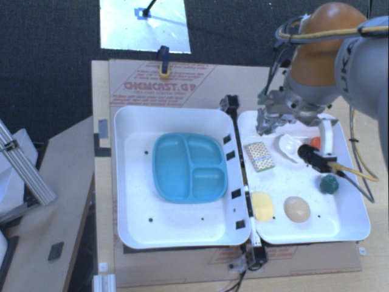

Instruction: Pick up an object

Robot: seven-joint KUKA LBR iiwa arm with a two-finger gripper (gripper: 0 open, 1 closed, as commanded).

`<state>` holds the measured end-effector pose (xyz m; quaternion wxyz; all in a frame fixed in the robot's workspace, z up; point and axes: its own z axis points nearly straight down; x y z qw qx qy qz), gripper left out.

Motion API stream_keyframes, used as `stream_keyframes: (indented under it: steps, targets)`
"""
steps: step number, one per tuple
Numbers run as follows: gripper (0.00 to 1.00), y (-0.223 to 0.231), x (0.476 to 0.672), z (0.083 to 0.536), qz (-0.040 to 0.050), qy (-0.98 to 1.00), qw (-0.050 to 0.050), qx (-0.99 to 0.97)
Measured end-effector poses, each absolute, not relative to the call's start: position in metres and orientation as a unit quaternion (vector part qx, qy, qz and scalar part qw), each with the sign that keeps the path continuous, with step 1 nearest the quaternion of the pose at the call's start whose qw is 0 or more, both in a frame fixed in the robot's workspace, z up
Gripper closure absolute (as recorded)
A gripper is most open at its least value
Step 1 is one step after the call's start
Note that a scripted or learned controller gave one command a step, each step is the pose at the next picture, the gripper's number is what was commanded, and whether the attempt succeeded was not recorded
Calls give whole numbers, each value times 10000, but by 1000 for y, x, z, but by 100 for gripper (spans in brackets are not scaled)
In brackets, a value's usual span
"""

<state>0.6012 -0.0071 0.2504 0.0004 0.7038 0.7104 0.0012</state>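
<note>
We see the left bin well off to the left of the gripper; it holds one blue divided plate, lying flat. The right bin lies under the gripper, which hangs over its far left corner. We cannot tell whether the gripper is wide or narrow.

In this bin, a small patterned block, pale with a fine checked print, lies just below the gripper. A white crumpled piece is just to the right of the gripper. A beige oval and a flat yellow piece lie farther toward the near rim. A teal ball and a small orange thing sit off to the right.
</note>
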Motion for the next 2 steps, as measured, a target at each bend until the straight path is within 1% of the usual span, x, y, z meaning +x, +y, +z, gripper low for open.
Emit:
stream_keyframes:
  steps: [1, 2]
  targets:
    - [100, 57, 603, 246, 16, 7109, -4, 7033]
    - [100, 104, 615, 238, 14, 7103, 3, 7039]
